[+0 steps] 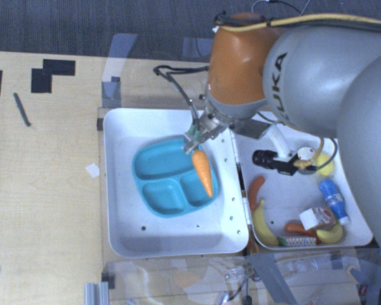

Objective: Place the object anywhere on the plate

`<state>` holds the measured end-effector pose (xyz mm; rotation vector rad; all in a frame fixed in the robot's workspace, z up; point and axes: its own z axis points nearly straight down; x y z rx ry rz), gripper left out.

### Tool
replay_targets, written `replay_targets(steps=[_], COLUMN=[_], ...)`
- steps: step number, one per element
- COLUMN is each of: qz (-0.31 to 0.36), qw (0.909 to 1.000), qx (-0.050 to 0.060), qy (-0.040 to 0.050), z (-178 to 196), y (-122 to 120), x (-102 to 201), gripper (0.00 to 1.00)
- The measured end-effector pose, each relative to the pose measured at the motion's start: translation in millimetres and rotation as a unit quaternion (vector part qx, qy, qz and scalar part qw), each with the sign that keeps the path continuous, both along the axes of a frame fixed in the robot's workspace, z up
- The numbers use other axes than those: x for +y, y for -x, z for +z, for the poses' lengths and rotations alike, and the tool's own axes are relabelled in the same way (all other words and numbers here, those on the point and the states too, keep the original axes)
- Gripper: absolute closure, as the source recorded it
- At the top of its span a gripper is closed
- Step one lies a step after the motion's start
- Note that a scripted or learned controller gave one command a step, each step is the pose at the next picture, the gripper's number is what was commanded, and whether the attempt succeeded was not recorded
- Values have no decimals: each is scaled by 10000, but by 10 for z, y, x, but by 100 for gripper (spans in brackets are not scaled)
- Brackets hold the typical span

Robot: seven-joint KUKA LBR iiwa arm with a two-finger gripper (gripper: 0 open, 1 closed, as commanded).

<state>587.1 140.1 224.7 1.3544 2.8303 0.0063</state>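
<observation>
Tapered orange carrot [203, 172] over glossy sectioned plate [164, 178]

The grey arm [330, 75] comes in from the right and fills the upper right of the view, its thick rounded links overlapping one another. The orange band [238, 59] sits above the wrist, left of the grey links. Below the band the wrist narrows and points down and to the left. The gripper [195, 140] hangs at the end of it, small beside the bulk of the arm, tilted toward the near left. Its fingertips sit at the top end of a carrot [203, 172].
</observation>
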Motion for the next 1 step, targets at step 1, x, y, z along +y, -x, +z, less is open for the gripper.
replay_targets(steps=[1], qz=[-5], qw=[10000], qx=[-2], qy=[0], z=[1], y=[-2], x=[-5], gripper=[0])
